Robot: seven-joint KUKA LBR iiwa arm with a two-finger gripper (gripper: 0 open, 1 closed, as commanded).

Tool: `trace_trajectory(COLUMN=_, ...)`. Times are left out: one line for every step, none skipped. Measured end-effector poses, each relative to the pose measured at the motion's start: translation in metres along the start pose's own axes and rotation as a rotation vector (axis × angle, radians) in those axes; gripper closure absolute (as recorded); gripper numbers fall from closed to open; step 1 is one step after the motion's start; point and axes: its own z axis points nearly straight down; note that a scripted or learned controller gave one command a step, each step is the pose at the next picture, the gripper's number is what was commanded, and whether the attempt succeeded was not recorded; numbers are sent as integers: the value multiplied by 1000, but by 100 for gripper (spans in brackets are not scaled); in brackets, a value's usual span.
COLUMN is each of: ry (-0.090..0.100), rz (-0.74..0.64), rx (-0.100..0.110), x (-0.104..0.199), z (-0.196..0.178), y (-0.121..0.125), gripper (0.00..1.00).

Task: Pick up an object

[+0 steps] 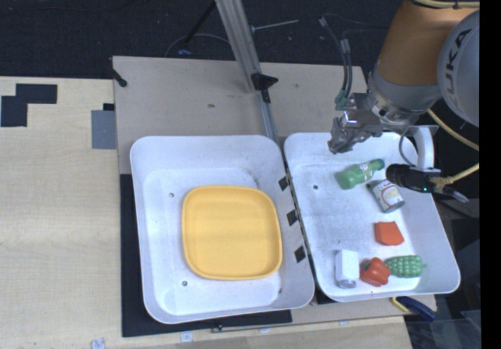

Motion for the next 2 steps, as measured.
trace_trajectory(ry=1, rz=-1, rx=1, x=60, z=12, y=-7, gripper=100)
trace_trajectory(ry=1, rz=-1, rx=1, x=117, z=11, y=-16, gripper=100)
